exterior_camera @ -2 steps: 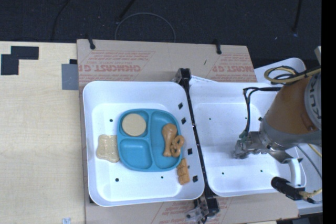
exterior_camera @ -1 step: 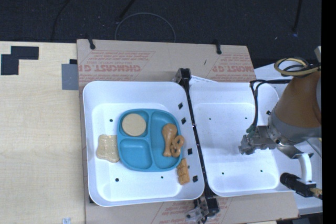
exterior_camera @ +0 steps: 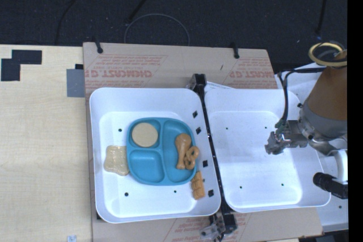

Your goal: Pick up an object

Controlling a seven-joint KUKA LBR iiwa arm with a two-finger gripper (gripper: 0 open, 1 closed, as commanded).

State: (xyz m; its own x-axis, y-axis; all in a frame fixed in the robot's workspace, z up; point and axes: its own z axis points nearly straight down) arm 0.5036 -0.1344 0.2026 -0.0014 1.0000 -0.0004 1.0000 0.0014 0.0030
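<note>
You are at the very start of this pick, as far as the camera view lets you judge: nothing has been lifted, and every candidate object lies in the left bin point(exterior_camera: 108, 110), while the gripper point(exterior_camera: 274, 144) hangs over the right bin point(exterior_camera: 249, 122), near its right side. It is small and dark against the white floor, so you cannot tell from here whether it is spread or closed, and nothing visible hangs from it.

What is left is the whole job: cross over, come down, close on something and raise it.

Your choices sit around a blue divided tray point(exterior_camera: 148, 170). A round tan cookie point(exterior_camera: 144, 135) lies in its upper left compartment, and a twisted pretzel-like piece point(exterior_camera: 186, 151) fills the right compartment. Off the tray, a pale bread-like slice point(exterior_camera: 116, 160) rests on the bin floor touching the tray's left edge, and a small orange-brown chunk point(exterior_camera: 197, 185) lies just beside the tray's lower right corner, close to the bin wall.

Mind the black divider rail point(exterior_camera: 207, 139) between the two bins; the arm point(exterior_camera: 332, 99) must clear it on the way across. The chunk near the wall leaves little room on one side, and the tray's ridges may crowd a grasp on the cookie
</note>
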